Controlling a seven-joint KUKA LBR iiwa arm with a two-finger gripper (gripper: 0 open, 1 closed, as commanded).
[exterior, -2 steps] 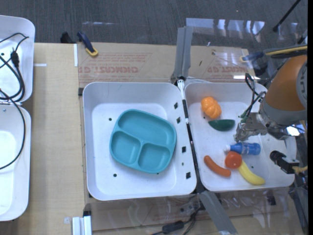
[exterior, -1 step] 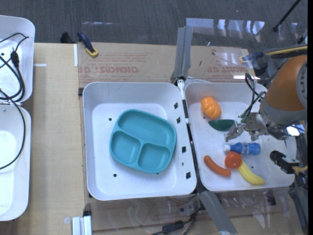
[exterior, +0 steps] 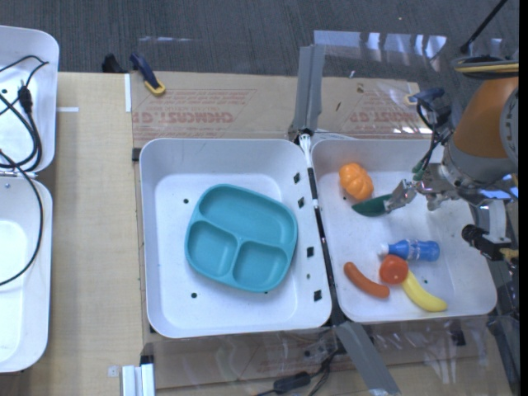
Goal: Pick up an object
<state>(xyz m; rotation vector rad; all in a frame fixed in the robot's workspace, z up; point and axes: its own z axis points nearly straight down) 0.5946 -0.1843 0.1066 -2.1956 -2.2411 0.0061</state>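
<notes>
Hand (exterior: 402, 196) overlaps green object (exterior: 370, 206), grasp unclear, arm cut off.

A divided plate (exterior: 242, 238) lies in the left bin (exterior: 157, 221); toy foods (exterior: 356, 181) in the right bin (exterior: 462, 304).

Bench (exterior: 91, 221) as I see it from my station.
Two white bins sit side by side on it: the left bin (exterior: 157, 246) mid-bench, the right bin (exterior: 462, 304) toward the right edge; a blue-and-yellow clamp (exterior: 146, 74) lies near the far edge.
</notes>
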